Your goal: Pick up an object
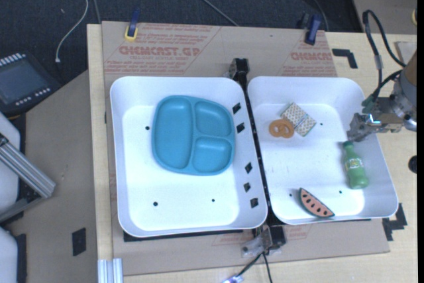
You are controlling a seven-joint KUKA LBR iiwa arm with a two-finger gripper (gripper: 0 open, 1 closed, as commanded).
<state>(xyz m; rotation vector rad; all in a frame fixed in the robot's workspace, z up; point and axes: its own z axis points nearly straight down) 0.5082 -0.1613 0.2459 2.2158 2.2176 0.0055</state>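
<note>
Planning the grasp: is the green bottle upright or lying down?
Lying down. The green bottle rests lengthwise on the right bin floor, cap toward the claw.

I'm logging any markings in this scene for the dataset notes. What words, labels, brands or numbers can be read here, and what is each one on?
"GICHCAST G.P" or close to it, red print, blurred, on the board behind the left bin.
The same red print, partly readable, on the board behind the right bin.
Smaller red lines under both prints: too small to read.
Green bottle: its label is too blurred to read.
Dark screen at far left: nothing legible.
</note>
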